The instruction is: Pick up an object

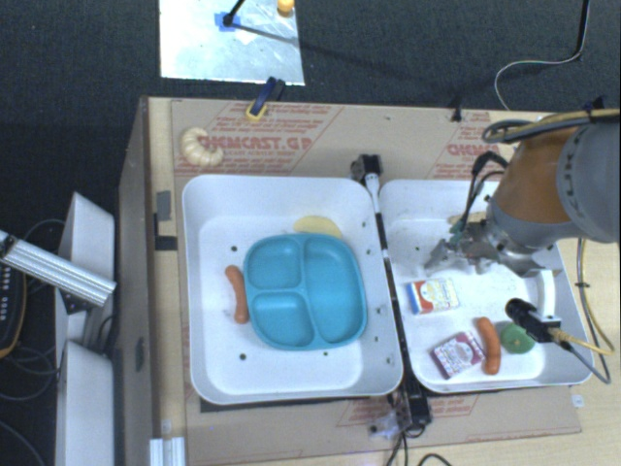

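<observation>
- Nearest the camera, a small maroon packet lies flat at the front of the right-hand shallow white bin.
- Just beside the packet, on the view's right, lies an orange sausage-shaped piece, with a small green lump close against its far side.
- Behind the packet, a small white carton with red and blue print rests flat on the bin floor.
- My end effector hangs over the middle of this bin, just behind the white carton and near it, well apart from the packet and the sausage-shaped piece.
- Whether my end effector is spread or pressed together, I cannot tell.
- Across the divide, the left-hand shallow white bin holds a blue divided plastic plate, with a second orange sausage piece just left of it.
- At the plate's far edge, a pale yellow round piece shows partly behind it.
- Both bins sit side by side on the cardboard-covered surface.
</observation>
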Robot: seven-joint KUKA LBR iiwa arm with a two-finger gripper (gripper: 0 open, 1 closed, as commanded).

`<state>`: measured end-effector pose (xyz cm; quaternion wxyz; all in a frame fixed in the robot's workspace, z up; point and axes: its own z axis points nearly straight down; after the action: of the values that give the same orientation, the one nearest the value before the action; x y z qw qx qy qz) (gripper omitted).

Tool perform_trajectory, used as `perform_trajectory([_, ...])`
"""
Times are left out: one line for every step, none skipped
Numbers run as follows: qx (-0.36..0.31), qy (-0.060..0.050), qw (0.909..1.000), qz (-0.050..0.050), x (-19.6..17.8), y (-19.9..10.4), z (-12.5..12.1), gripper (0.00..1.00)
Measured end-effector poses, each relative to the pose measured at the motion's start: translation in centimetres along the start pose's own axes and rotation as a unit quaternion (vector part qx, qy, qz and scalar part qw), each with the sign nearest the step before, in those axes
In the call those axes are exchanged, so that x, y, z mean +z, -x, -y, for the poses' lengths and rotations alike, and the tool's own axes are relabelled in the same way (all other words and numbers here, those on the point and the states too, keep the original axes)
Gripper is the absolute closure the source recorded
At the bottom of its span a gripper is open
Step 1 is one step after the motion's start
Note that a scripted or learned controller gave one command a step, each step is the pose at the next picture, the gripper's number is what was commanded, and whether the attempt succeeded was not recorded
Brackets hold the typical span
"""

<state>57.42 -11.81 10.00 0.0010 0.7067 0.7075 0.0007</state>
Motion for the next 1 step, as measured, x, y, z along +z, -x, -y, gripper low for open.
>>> perform_trajectory([0.001,-0.001,1.0000,0.000,-2.67,5.20,4.13,0.00])
